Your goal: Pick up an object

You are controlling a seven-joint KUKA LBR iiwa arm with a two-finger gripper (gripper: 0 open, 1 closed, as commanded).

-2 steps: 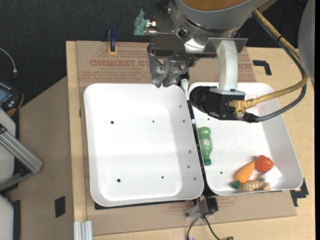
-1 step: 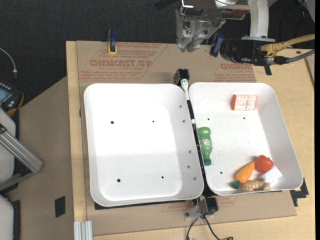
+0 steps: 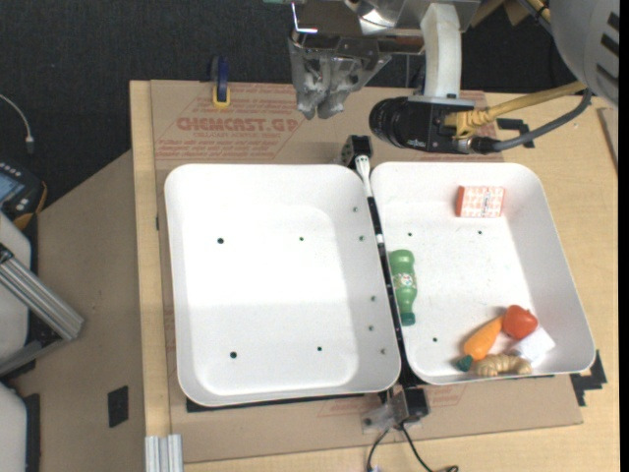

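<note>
My pincer (image 3: pixel 319 91) hangs at 12 o'clock above the bins, fingers look together, gripping nothing. Objects sit in the right bin (image 3: pixel 560 254), toward 5 o'clock of me: one green bottle (image 3: pixel 402 284), one pink box (image 3: pixel 480 202), one carrot (image 3: pixel 483 339), one tomato (image 3: pixel 519 321), one ginger root (image 3: pixel 502 366).

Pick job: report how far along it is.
Done: nothing lifted yet. The gripper hangs above the bench beyond the bins, with nothing between its fingers. Left: all of it. The bottle, box, carrot and tomato all lie in the right bin.
</note>
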